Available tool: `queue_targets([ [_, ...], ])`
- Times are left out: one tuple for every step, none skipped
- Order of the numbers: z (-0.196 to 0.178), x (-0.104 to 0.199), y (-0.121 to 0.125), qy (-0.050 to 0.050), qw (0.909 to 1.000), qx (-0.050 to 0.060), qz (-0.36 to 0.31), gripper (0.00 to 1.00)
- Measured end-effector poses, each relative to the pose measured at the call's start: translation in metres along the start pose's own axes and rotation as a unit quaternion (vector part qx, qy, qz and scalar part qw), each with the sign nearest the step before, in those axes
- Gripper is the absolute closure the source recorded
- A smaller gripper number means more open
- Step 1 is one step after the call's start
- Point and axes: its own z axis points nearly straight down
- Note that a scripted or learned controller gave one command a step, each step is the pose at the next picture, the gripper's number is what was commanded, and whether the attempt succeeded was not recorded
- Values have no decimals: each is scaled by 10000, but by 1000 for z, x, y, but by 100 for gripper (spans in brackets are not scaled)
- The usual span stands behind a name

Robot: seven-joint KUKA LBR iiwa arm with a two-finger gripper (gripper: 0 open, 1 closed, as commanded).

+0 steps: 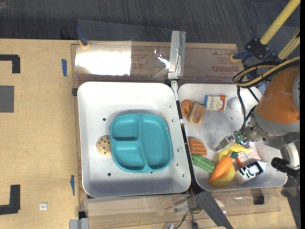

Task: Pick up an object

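Observation:
The right bin [224,123] holds several toy foods. A tan bread block [197,112] and an orange piece [186,107] lie at its far left, with a small milk carton [215,102] behind them. A waffle-like orange piece [197,146], a green vegetable [203,163], a carrot [222,168] and a yellow fruit [228,152] crowd the near side. A red-and-white packet [248,155] and a black-and-white item [250,170] lie beside them. My gripper [239,138] is low in this bin, just above the yellow fruit and the packet. Nothing visibly hangs from it.
The left bin [90,104] carries a teal divided plate [141,141] with a cookie [104,145] against its left side. The grey arm with its orange band [282,99] covers the right bin's right side. Cables loop behind it.

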Motion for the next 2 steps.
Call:
queue_targets([
  [10,27,-31,-36,9994,-57,331,0],
  [1,27,-30,-35,9994,-62,332,100],
])
